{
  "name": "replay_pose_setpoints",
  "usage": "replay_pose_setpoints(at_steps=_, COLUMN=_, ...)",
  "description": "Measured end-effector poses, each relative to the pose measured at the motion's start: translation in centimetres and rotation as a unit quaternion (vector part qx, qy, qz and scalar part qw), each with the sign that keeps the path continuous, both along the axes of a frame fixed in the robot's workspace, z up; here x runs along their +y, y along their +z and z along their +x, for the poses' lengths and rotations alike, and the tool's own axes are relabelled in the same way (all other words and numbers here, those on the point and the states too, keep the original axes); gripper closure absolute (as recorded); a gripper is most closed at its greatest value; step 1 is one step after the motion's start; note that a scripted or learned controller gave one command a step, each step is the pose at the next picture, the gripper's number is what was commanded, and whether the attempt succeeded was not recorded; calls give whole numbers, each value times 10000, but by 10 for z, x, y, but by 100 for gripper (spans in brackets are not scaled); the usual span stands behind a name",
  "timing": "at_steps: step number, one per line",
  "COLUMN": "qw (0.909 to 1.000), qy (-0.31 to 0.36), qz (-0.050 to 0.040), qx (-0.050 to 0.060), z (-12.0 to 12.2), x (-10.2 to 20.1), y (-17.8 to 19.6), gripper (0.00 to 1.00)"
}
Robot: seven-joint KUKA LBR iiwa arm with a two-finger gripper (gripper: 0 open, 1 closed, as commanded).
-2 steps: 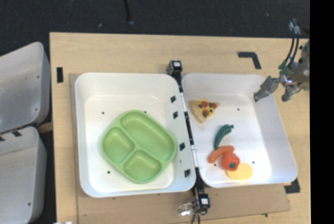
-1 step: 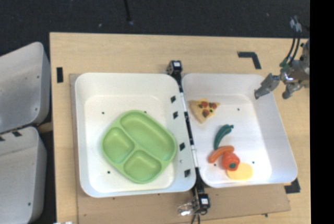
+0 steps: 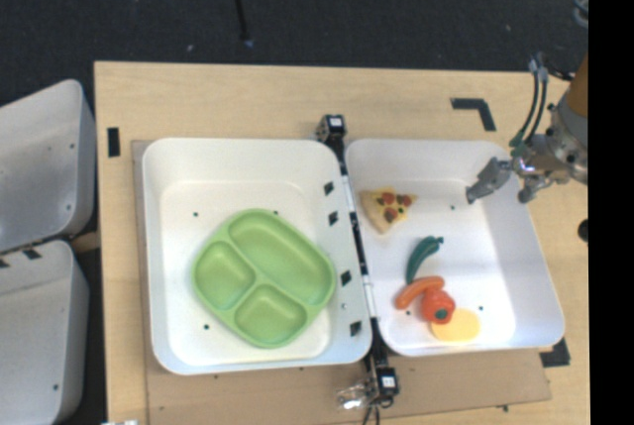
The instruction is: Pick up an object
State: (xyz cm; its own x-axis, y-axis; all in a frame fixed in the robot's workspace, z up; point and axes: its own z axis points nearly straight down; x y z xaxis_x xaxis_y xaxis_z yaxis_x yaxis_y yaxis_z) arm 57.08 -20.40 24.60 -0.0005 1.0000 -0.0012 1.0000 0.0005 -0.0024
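The right bin [image 3: 515,245] holds several toy foods. A pizza slice [image 3: 386,209] lies near its upper left corner. Below it are a dark green pepper [image 3: 424,256], an orange carrot [image 3: 419,291], a red tomato [image 3: 439,306] and a yellow piece [image 3: 457,326], clustered toward the front. My gripper [image 3: 503,188] hovers over the bin's upper right corner, away from all of them. Its fingers stand apart, open, with nothing between them.
The left bin [image 3: 168,185] holds a light green divided plate [image 3: 263,276]. A ridge with black clips [image 3: 349,215] separates the two bins. White chairs [image 3: 40,215] stand left of the bench.
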Motion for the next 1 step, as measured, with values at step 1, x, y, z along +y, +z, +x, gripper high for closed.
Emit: replay_pose_setpoints(at_steps=1, qw=10000, qy=-13, qz=1, qx=5, z=3, x=5, y=-61, gripper=0)
